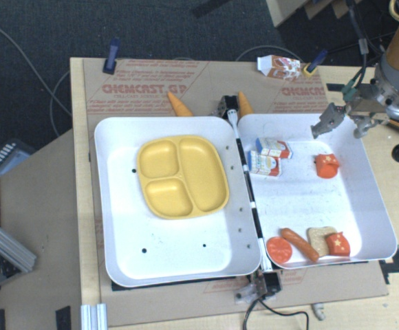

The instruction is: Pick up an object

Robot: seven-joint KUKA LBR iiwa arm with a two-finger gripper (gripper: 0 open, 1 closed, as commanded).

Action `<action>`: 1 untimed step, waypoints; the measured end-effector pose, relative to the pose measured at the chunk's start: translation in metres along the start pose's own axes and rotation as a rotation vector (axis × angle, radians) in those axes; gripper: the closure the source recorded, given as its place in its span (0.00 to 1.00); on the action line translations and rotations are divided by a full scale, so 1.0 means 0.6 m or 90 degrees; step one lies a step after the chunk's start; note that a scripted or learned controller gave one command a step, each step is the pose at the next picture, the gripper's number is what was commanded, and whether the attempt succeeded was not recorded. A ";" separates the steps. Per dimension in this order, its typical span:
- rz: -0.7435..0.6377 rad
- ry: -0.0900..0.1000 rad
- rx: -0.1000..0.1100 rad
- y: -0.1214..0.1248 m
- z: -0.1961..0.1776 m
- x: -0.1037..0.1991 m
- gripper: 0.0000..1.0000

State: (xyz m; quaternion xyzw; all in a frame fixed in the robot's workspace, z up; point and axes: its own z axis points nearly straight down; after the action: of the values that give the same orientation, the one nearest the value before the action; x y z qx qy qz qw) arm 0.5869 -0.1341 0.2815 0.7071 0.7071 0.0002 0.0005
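Note:
In the right bin (364,184) lie a small white, blue and red carton (268,157) at the upper left and a red tomato-like piece (327,166) at the upper right. Along its front edge are a red disc (279,250), a sausage (300,244), a bread slice (320,238) and a red strawberry-like piece (338,244). My gripper (342,124) hangs over the bin's back right corner, above and slightly right of the red piece. Its fingers are open with nothing between them.
The left bin (117,239) holds a yellow divided plate (182,176). Behind the bins, on the cardboard, are a small carton (280,66), two orange carrot pieces (179,105) and a blue clip (111,56). The arm comes in from the right.

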 end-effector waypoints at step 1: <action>0.001 -0.001 0.000 0.053 0.080 -0.074 0.00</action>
State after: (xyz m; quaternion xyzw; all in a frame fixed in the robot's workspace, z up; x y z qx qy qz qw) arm 0.6189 -0.1785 0.2336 0.7074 0.7069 -0.0004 0.0010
